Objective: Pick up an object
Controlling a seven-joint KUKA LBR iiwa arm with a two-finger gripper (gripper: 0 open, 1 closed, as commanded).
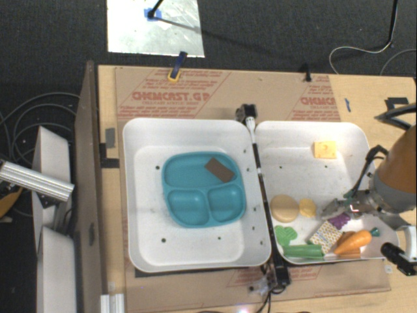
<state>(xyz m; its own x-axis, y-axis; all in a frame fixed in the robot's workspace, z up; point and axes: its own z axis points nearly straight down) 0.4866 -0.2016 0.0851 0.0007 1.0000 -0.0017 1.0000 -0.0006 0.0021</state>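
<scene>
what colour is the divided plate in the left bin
Teal blue. The plate shows best in the camera view.

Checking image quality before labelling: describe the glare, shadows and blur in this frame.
Camera view: glare on the shiny sheet at top; even light on both bins, soft shadows under the blue tray; the gripper and the toys by it look slightly soft, the cardboard lettering stays readable.
</scene>
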